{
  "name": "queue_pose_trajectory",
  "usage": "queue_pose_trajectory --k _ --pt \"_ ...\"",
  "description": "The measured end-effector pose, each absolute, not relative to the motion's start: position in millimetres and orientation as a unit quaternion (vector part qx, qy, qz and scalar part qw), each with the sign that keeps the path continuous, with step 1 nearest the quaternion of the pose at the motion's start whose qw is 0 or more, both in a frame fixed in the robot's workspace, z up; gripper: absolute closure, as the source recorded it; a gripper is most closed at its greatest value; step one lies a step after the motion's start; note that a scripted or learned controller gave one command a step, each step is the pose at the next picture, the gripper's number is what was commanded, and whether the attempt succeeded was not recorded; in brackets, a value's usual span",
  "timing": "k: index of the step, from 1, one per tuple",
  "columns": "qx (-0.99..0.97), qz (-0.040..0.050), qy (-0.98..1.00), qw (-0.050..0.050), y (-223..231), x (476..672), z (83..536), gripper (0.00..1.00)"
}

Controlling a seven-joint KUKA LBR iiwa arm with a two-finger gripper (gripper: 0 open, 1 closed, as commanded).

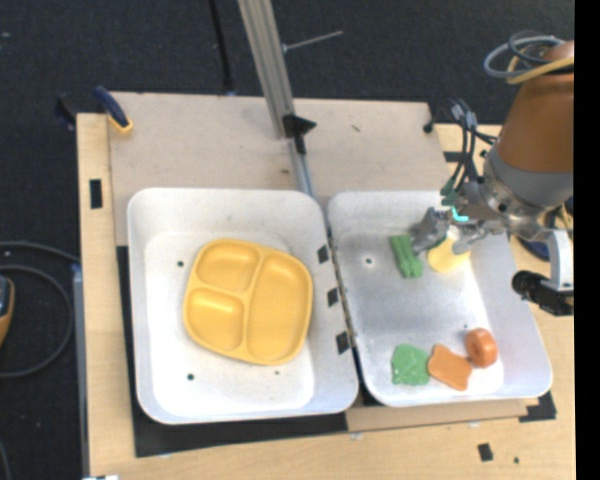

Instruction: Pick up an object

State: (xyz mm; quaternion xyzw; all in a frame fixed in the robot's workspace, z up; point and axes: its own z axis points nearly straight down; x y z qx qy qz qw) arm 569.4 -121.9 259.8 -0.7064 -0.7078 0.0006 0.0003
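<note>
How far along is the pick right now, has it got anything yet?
Done: the arm has reached into the right bin, with the gripper low by the green block and the pale yellow piece. In hand: nothing visibly between its fingers. Left: grasping and lifting. The green lump, orange piece and orange-red piece lie untouched at the near edge; the yellow tray sits in the left bin.

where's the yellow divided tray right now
The yellow divided tray lies flat in the left white bin in the camera view, roughly at its middle, apart from the green, orange and yellow pieces, which sit in the right bin.
</note>
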Motion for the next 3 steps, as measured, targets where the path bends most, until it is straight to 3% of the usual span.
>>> queue_pose_trajectory --k 1,3 --pt "-0.706 -0.0001 -0.708 -0.001 -122 570.0 261 0.0" --pt "-0.707 0.0017 -0.707 0.002 -129 559.3 144 0.0"
